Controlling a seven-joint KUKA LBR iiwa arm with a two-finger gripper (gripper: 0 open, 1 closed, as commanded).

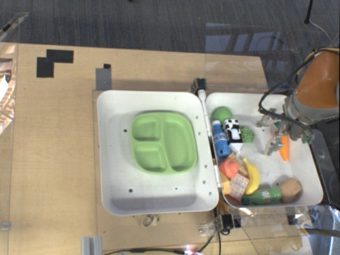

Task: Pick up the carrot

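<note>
Two white bins sit side by side on the wooden bench; the left bin [106, 195] bears a green divided plate [162, 142]. At the right bin's [313, 193] right edge, the gripper [280, 142] hangs over the carrot [285, 148], apart from the toys heaped along the left wall. Whether its fingers pinch the carrot, I cannot tell.

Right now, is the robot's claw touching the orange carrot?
Cannot tell. In the camera view the gripper sits right over the carrot in the right bin; they overlap, but contact isn't plainly visible.
</note>
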